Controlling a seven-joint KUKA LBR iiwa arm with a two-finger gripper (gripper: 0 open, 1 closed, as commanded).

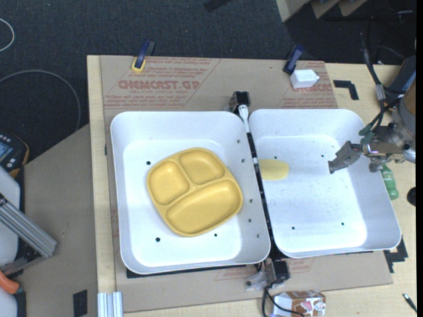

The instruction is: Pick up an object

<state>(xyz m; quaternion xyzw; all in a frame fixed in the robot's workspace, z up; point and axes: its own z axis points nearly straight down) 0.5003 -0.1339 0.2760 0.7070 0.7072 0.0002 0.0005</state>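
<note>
left bin [125,144]: yellow divided plate [193,191]; right bin [317,243]: small yellow piece [274,170].

I am seeing bright, even light falling from above, washing the 2 white bins [317,121] close to overexposure and flattening their walls. The yellow divided plate [194,191] is casting only a faint soft shadow. The dark floor [53,18] is staying murky. Detail is looking slightly soft and grainy everywhere, and the gripper [340,162] is reading a little blurred
</note>
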